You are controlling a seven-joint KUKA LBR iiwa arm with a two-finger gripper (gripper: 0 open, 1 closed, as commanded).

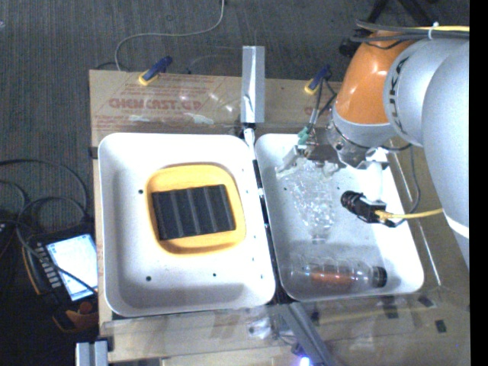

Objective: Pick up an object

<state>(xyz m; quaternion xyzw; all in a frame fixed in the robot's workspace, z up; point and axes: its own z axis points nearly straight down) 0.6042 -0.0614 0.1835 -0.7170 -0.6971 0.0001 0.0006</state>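
Observation:
My gripper [314,158] hangs over the far part of the right bin [404,273], below the orange wrist band. Directly under and in front of it sits a clear, crinkled plastic item [314,200], reaching from the gripper's tip toward the middle of the bin. Whether the two touch is not visible. A clear plastic bottle [339,275] with a reddish inside lies on its side along the bin's near wall. In the left bin [122,273] lies a yellow-rimmed dish with a black ribbed insert [194,210].
A small black cylinder on a yellow cable [364,207] hangs beside the arm over the right bin. A metal divider post [252,82] stands between the bins at the back. Blue clamps [155,69] hold the cardboard backing.

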